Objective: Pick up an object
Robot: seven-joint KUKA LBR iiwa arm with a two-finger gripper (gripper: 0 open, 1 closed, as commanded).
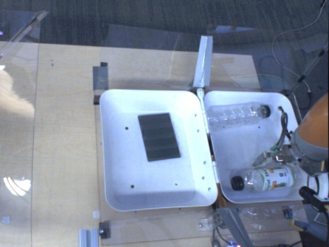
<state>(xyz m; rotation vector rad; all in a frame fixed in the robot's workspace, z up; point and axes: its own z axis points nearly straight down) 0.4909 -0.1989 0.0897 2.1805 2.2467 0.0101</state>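
Two shallow white bins sit side by side on the pale wooden table. The left bin carries a single dark grey rectangular pad, lying flat and turned slightly off the bin's edges, near the middle of the floor.

The right bin holds two clear plastic bottles. One bottle lies on its side along the far wall, its dark cap pointing to the right (it is nearly see-through and easy to miss against the white). The other, a labelled bottle, lies on its side near the front wall with its black cap pointing left, toward the divide between the bins.

The arm comes in from the right edge, its orange band showing above the grey wrist. The gripper hangs low over the right bin, just above and beside the labelled bottle, close to it; whether it touches the bottle cannot be told. Its fingers are a tangle of thin metal and cable from this angle, so it cannot be told if they are spread or pressed together, and nothing is seen between them.
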